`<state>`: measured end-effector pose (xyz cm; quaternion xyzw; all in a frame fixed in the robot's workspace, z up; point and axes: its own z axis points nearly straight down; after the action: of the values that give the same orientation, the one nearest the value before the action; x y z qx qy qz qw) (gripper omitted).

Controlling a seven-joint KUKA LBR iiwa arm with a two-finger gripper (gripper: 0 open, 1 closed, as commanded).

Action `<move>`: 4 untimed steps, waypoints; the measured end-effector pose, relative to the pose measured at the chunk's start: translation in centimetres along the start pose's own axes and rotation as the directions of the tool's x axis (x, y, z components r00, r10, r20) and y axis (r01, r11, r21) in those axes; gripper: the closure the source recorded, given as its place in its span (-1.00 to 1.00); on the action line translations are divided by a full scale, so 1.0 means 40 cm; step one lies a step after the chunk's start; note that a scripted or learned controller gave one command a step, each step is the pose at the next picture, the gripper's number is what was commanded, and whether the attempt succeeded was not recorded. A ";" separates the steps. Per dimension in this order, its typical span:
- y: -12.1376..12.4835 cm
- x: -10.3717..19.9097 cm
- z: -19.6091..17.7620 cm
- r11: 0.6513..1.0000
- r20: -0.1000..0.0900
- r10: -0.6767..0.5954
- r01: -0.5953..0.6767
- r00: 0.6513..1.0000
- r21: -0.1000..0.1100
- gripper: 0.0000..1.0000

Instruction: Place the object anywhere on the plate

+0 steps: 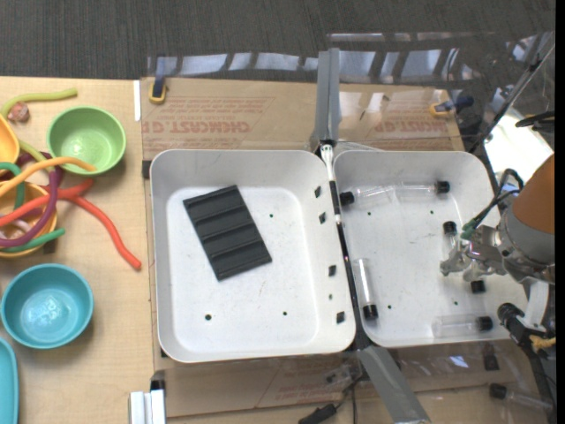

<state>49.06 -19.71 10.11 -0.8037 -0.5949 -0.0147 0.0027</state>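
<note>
From my remote station I judged the task barely begun. The dark ribbed plate (227, 232) lay flat in the left bin (168, 325), toward its upper left part, and nothing rested on it. The gripper (462, 261) sat low over the right bin (388, 334), well apart from the plate and near that bin's far side from it, at the end of the grey arm (530, 237). I could not tell how far its pincer was spread, nor whether it had hold of anything; the metal parts there blurred into the white floor.

As for the object to be moved, I could not say for certain which it was. Several clear tubes with black caps (365, 283) lay along the walls of the right bin, and one black-capped piece (451, 229) stood just beside the gripper, on the side toward the plate.

By my reckoning, the pick, the carry across the divider (334, 228) to the plate and the release all remained to be done.
</note>
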 end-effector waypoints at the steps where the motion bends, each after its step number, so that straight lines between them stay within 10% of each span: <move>1: -0.015 -0.027 0.024 0.943 0.018 0.333 -0.334 0.943 0.017 1.00; 3: -0.011 -0.071 -0.020 0.590 0.026 0.807 -0.807 0.590 -0.016 1.00; 4: 0.234 0.014 -0.366 0.632 0.031 0.775 -0.775 0.631 -0.011 1.00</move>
<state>57.88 -22.22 24.89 -0.9813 -0.1925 0.0022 0.0000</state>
